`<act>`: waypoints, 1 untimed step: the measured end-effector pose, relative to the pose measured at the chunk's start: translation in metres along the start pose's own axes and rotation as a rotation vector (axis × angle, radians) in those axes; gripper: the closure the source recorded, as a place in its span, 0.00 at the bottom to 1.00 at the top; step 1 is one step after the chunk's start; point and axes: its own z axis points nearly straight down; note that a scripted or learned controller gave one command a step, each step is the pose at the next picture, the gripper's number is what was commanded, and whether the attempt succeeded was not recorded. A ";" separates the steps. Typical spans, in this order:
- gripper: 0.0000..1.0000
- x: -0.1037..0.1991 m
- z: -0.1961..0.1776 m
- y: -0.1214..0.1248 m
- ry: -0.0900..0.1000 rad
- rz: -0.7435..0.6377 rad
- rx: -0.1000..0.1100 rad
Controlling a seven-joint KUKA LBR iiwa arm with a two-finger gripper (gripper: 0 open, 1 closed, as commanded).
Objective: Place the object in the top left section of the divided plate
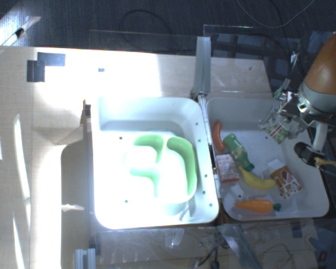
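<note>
A: What is seen on the left?
B: A white bin (100, 167), washed out by strong light. A green divided plate (187, 161) is laid flat in it, nearer the right wall. The sections are hard to make out in the glare, and nothing can be made out on the plate.

A: And the next bin?
B: A second white bin (319, 206) is set just beside the first. At its left wall a red sausage (217, 136) is seen, lying lengthwise. A green bottle (238, 150) is lying on its side just to the right of it. Below the sausage, a red and white carton (226, 168) is placed. A banana (257, 181) is lying right of the carton, near the bottle's lower end. An orange carrot (254, 205) with a green tip is laid near the front wall. An orange snack packet (285, 182) is seen right of the banana.

A: Where is the task's thing?
B: A small green and white packet (277, 131) is seen at the bin's upper right, well apart from the plate.

A: And the gripper?
B: The gripper (285, 116) is positioned right at that packet, on the grey and orange arm (325, 77) reaching in from the right. Whether it is released or clenched cannot be told, and a grasp on the packet cannot be confirmed.
</note>
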 end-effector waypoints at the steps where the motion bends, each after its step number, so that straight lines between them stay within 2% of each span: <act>1: 1.00 0.056 0.000 -0.045 0.000 -0.159 0.002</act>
